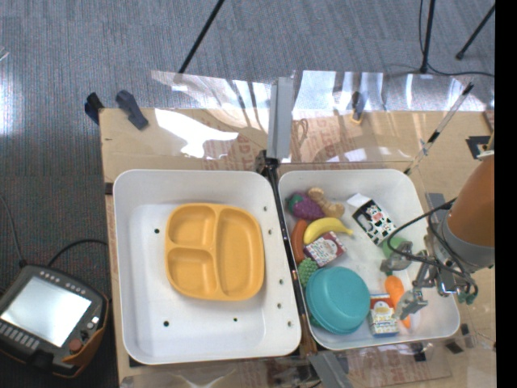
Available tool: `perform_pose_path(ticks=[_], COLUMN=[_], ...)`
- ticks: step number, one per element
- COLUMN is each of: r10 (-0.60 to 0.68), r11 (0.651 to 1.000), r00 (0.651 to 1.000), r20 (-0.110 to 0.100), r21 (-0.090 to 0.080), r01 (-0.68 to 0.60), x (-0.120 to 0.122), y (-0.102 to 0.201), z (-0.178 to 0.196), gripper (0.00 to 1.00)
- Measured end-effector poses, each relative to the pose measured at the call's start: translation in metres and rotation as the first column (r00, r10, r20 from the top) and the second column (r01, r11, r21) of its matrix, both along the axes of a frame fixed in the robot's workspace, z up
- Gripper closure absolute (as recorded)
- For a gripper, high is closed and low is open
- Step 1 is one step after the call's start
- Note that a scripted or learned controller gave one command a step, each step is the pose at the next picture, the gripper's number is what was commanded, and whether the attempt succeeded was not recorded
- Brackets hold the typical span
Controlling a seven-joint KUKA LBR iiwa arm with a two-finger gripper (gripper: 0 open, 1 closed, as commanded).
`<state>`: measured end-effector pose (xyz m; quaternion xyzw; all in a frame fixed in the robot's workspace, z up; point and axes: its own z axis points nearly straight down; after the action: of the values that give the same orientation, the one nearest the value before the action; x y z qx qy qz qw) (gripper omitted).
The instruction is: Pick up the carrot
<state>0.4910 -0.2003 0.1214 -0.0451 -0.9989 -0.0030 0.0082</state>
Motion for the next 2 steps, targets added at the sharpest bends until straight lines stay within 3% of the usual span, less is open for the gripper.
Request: perform_pose_path(ticks=[1,2], r10=[-0.080,-0.073], r11=[0.997,0.997], r00=[0.997,0.997], r20=[0.020,0.018], r21=[-0.009,-0.007], r01=[0.080,0.073], x=[0.009,0.010], y=[0.021,0.024], z=[-0.028,-0.018], gripper=[0.00,1.00])
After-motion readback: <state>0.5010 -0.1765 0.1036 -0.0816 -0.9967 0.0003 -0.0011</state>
